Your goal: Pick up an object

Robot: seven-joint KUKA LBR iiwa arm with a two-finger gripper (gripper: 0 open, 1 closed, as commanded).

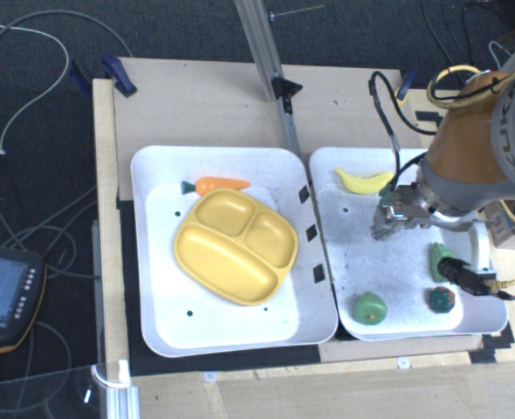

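My gripper (382, 226) hangs over the middle of the right bin (362, 269), with bare bin floor under it. A yellow banana (363, 181) lies a short way up and left of it, near the bin's far edge. A green apple (369, 308) rests at the bin's near edge, below the gripper. A dark green round object with a red spot (441, 299) lies at the near right, and a small green piece (437, 256) sits just above it by the arm.
The left bin (153, 260) holds a yellow divided plate (236, 245) and an orange carrot (220, 184) at its far side. A metal pole (262, 42) slants over the bench at the back. Cables run near the arm at the right.
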